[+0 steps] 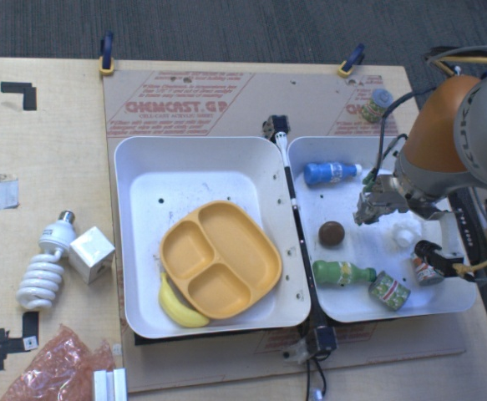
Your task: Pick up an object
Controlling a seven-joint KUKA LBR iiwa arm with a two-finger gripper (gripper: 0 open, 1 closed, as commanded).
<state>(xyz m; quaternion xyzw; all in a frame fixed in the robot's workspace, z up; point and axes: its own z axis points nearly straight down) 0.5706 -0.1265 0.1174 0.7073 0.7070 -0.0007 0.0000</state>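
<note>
Gripper (370, 210): over the right bin (356, 312), fingers close together, holding nothing.
Brown ball (332, 234): in that bin, near the fingers at about 8 o'clock, not touching.
Blue bottle (330, 173): at 11 o'clock.

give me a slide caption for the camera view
KUKA arm's hand hovers over right bin with blue bottle, brown ball, green bottle; yellow tray in left bin.

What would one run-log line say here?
end effector: over right bin | nearest: brown ball | left bin: yellow tray, banana
</note>
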